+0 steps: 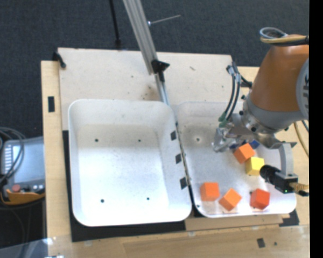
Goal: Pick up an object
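An orange block is seen lying tilted in the right bin, just below the gripper, with a yellow block touching it on the near right and a hint of blue at its far edge. Whether the gripper is clenched or released cannot be told, and nothing is shown grasped, so the approach step is judged to be in hand. Three more orange and red blocks are lined up along the near wall, well apart from the wrist; a clean descent centred on one block is called for next.

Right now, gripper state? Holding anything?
Gripper: cannot be told; it is low in the right bin, beside the orange block. No block visibly between its fingers.
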`<control>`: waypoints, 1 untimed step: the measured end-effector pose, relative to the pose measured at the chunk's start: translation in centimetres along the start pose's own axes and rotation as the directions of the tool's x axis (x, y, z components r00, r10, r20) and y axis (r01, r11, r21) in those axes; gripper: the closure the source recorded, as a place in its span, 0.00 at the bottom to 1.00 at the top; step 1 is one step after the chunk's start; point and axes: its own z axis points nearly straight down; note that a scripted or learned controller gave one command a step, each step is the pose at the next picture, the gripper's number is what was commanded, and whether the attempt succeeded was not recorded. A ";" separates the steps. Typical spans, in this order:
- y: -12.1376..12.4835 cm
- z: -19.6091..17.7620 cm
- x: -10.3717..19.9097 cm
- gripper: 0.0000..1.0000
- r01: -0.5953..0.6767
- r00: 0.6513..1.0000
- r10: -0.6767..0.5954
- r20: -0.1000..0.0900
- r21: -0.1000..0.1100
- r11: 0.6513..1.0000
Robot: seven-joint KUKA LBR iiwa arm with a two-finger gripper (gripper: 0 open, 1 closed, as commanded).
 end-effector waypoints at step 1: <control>2.5 0.0 4.0 1.00 -0.001 1.000 0.001 0.001 -0.002 1.000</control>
